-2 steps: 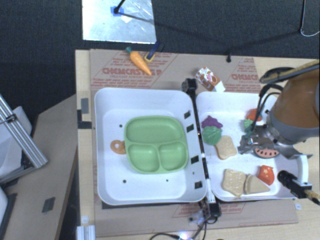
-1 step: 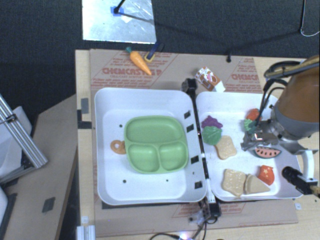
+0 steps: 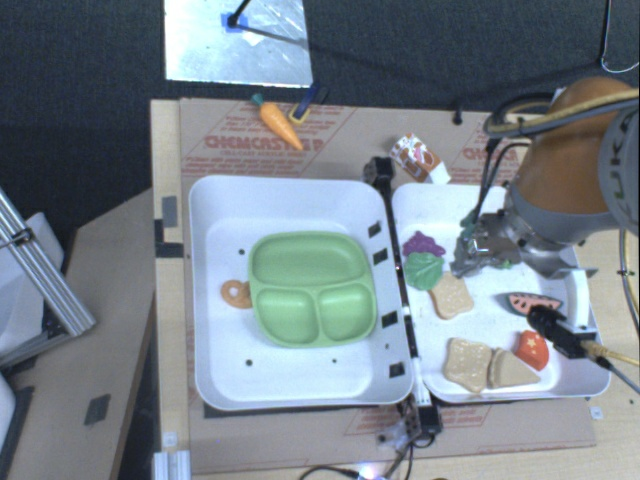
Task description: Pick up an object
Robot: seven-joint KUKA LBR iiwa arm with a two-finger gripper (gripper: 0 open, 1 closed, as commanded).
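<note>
**Pincer hovering over toy food in the right bin**

Pincer [image 3: 468,253] is hanging low in the right white bin [image 3: 580,388], its finger state impossible to tell. Just beside it are lying a green plastic lettuce leaf [image 3: 423,270] and a tan toast-shaped slice [image 3: 452,297]. Both are probably light, stiff and slippery; gripping across the thin edges looks safest.

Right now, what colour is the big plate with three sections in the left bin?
The divided plate is light green, seen in the camera view.
</note>
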